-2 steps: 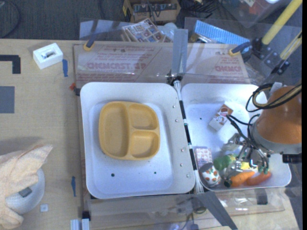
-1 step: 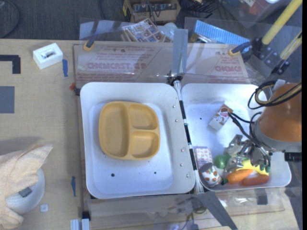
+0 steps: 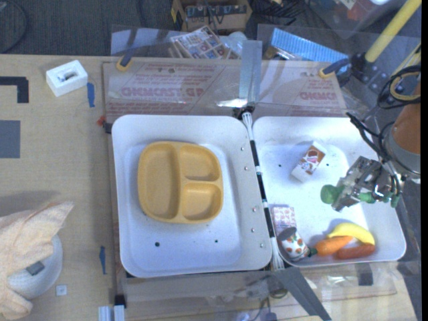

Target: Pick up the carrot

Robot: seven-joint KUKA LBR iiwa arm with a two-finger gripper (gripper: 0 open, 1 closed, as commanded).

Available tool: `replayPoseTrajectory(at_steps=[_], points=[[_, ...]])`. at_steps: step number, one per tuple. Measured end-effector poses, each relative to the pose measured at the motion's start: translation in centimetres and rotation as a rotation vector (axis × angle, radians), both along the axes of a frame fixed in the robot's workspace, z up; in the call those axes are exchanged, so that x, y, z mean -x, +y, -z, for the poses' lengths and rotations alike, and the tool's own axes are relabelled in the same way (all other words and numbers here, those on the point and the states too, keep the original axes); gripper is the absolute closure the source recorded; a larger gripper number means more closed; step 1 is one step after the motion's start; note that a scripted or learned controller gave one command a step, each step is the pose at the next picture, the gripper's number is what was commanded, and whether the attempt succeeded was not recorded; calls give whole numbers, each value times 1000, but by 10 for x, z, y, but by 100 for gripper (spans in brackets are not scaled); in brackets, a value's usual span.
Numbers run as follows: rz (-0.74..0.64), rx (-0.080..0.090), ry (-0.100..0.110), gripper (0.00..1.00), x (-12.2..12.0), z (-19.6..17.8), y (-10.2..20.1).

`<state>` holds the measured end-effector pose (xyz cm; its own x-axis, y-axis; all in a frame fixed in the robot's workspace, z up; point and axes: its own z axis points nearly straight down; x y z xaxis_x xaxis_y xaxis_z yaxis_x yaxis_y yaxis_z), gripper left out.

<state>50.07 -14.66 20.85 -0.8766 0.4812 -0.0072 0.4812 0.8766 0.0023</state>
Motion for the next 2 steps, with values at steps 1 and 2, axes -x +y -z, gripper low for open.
replayPoseTrajectory(at_steps=[1, 2], points=[[210, -2, 3, 100, 4, 113, 17], [409, -1, 2, 100, 21, 78, -60]])
